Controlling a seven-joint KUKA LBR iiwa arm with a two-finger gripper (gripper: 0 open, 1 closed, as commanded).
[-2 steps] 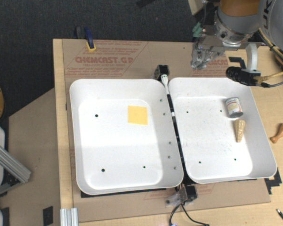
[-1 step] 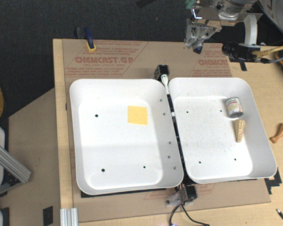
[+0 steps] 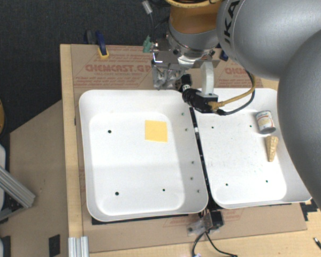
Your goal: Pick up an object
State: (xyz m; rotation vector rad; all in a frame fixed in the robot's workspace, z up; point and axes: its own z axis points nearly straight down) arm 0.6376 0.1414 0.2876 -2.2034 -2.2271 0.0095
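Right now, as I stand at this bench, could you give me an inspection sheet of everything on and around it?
Surface: brown board bearing left bin and right bin, side by side.
Job's things: yellow square flat in left bin; small can and pale cone by right bin's right side.
Clutter: nothing seen.
Gripper: gripper over left bin's far rim, away from all three things.
Cables: black lead at bench's front edge.
Surroundings: blue clamp at far corner; metal rail lower left.
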